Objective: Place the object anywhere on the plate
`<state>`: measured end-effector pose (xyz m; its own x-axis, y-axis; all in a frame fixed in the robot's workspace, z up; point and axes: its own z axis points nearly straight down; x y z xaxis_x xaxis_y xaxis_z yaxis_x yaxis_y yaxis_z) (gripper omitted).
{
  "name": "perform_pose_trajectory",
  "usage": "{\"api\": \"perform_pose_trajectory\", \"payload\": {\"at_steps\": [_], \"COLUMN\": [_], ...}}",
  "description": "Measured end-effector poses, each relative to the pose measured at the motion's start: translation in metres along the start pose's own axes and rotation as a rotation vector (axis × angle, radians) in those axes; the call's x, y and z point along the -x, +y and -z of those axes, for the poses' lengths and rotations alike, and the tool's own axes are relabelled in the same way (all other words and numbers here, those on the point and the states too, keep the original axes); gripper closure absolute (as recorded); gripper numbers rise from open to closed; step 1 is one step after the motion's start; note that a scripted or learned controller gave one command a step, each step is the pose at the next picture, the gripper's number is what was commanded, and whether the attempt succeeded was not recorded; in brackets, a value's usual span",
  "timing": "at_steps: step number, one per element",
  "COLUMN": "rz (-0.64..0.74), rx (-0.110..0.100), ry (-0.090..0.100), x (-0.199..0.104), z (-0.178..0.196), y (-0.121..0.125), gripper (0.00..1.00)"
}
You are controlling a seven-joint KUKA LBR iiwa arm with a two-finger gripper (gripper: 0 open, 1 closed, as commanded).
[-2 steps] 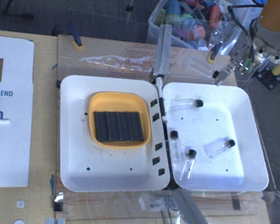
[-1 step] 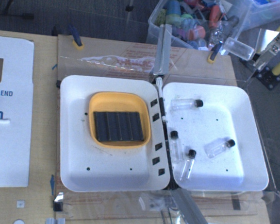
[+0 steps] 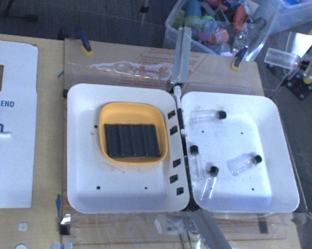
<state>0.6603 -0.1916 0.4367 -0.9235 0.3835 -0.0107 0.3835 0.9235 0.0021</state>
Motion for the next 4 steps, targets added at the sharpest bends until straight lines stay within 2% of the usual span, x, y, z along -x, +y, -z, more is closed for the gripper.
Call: {"api": "perform_pose_trajectory", "payload": {"at_steps": [1, 2, 3, 4], "rz": [0.183, 0.439, 0.786, 1.023], "rx": [0.000, 0.002, 0.002, 0.004], "ry": [0.006, 0.000, -0.002, 0.005], "x": [-0.020, 0.013, 0.019, -0.078], "z": [-0.139, -0.044, 0.001, 0.001], "y": [-0.043, -0.027, -0.025, -0.067], "gripper": [1.00, 1.00, 1.00, 1.00]}}
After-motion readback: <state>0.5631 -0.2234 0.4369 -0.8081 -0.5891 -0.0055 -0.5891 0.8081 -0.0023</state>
